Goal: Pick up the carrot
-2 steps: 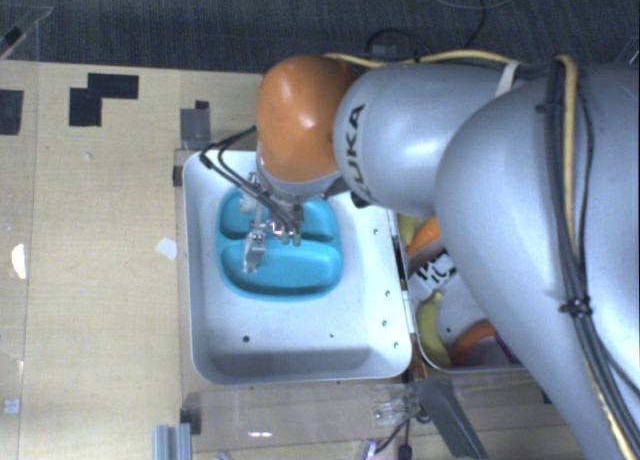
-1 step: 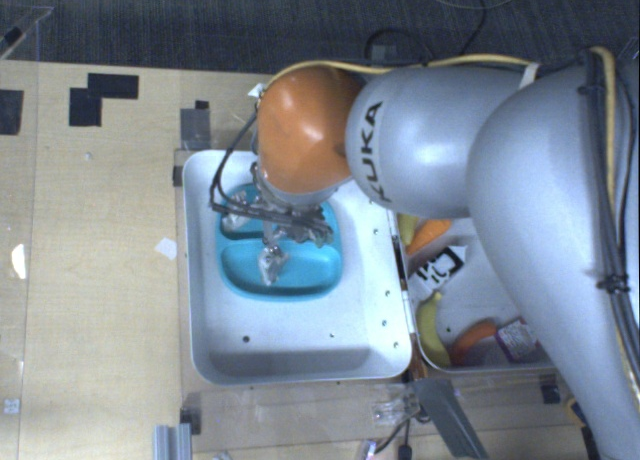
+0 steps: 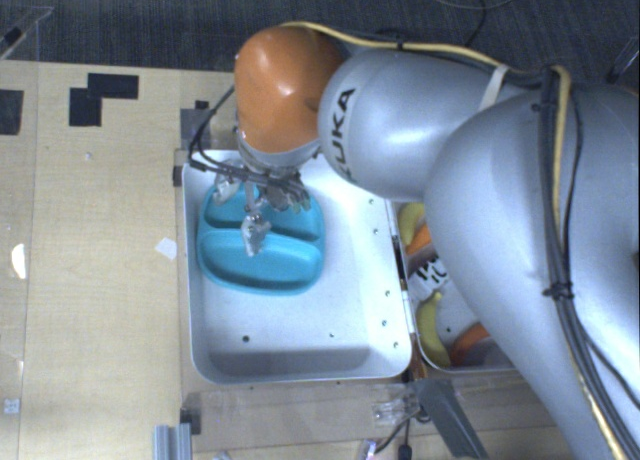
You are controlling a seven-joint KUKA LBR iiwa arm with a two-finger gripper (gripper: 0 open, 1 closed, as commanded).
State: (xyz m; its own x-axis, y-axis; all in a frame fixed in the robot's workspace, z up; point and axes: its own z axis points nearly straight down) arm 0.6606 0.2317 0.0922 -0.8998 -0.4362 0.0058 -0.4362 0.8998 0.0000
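Note:
My gripper (image 3: 253,238) hangs over the left bin (image 3: 350,278), just above a blue two-part dish (image 3: 290,258) lying in that bin's far left part. Its fingers look shut, and I see nothing between them. In the right bin, an orange piece (image 3: 421,239) that looks like the carrot peeks out beside the arm. Most of it is hidden under the arm. A second orange bit (image 3: 472,340) shows lower in the same bin; I cannot tell which of the two is the carrot.
The big grey arm (image 3: 500,168) covers most of the right bin. A yellow banana-like thing (image 3: 430,320) and a white item with black marks (image 3: 432,273) lie there. The wooden bench (image 3: 90,278) stretches to the left.

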